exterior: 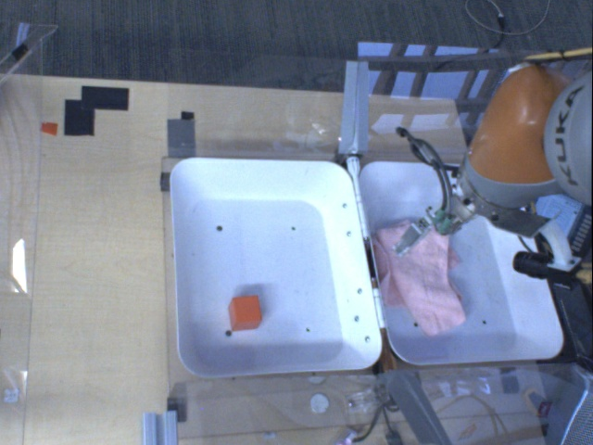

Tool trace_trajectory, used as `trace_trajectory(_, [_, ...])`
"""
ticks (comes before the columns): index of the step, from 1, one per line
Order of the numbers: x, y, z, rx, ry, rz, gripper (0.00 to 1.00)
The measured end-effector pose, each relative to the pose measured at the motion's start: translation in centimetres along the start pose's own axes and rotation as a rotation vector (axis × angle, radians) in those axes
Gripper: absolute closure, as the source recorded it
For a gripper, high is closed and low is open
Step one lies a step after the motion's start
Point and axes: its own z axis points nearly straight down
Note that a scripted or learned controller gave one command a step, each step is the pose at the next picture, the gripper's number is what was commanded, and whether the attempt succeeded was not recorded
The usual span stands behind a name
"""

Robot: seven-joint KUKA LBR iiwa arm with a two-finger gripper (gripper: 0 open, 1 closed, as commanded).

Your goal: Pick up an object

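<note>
A crumpled pink cloth [424, 281] lies in the right bin [519, 336], spreading from its middle toward the front. My gripper [432, 224] hangs over the cloth's upper edge, right at the fabric's top corner, with the arm's orange band [515, 123] above it. Whether the gripper touches the cloth is unclear. A small orange cube [246, 312] rests in the left bin [278, 193], toward its front left, far from the gripper.
A metal divider post [353, 109] stands behind the seam between the two bins. Black markers [91, 108] and a small orange tag [49, 129] lie on the wooden bench at far left. Cables and fixtures crowd the bench's front edge.
</note>
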Motion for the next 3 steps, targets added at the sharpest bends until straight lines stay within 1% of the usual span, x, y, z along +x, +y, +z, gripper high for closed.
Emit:
trace_trajectory(1, [-7.4, -5.9, 9.2, -0.004, -0.007, 0.093, 0.0])
trace_trajectory(2, [-7.4, -5.4, 7.9, -0.012, -0.011, 0.089, 1.0])
trace_trajectory(3, [-7.7, 1.3, 0.2, 0.0, -0.001, 0.038, 1.0])
